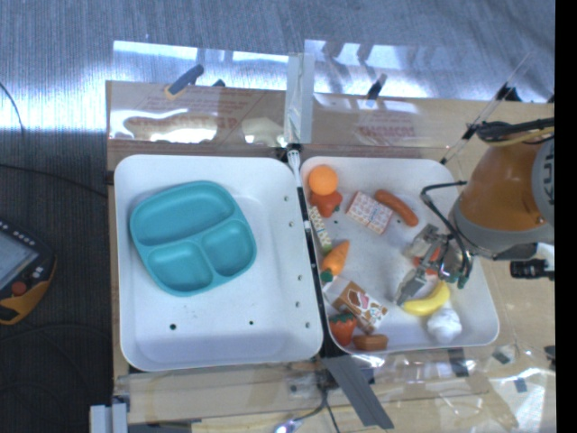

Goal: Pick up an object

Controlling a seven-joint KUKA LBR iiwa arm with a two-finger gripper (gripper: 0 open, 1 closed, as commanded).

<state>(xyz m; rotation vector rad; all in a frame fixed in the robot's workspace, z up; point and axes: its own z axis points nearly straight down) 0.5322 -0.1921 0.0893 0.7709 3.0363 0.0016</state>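
Landmark: right bin (469, 336), the white bin on the arm's side of the tabletop; every place below is given against it.
Near corner: white ball-like object (443, 325) by the bin's near right wall, yellow banana (425, 301) touching it on the far side.
Near left: small printed carton (361, 303), with red and brown toy food pieces (353, 336) against the near wall.
Gripper (416, 282): low inside the bin, right of centre, fingers spread apart and holding nothing, tips just beside the banana.
Task's thing: likely the banana, lying on the bin floor, not lifted.
Risk: the tips look set off to the banana's left, so closing could graze its curved end and push it into the white object rather than clamp it.
Risk: both pieces crowd the right wall, leaving little room for a finger behind them.
Middle: carrot (334, 258) by the left wall.
Far part: wafer-like block (367, 213), sausage (397, 206), orange (323, 180).
Beyond the left wall: left bin (270, 332) holding a teal divided plate (191, 235), well apart from the gripper.
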